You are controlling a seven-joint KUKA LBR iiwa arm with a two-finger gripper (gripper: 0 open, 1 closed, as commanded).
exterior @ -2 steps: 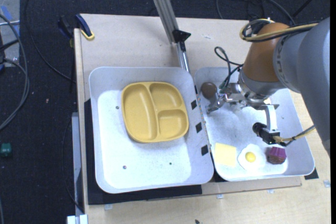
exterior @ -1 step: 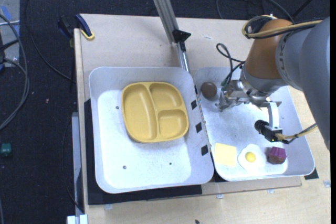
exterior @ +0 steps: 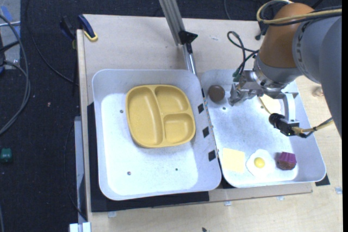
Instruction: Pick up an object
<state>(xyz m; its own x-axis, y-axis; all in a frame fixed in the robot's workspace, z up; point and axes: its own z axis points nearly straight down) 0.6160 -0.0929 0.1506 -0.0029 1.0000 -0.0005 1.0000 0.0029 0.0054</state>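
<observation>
I find the hand [exterior: 235, 96] low over the right bin [exterior: 310, 133] by its far-left corner, its grip state not discernible to me, with the brown round object [exterior: 216, 93] lying just beside it to the left, on the bin floor.

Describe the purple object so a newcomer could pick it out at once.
Look in the right bin, at its near right corner. There, last in a row after a pale yellow slice and a fried egg, sits the purple object: small, lumpy, the only dark-coloured one.
</observation>
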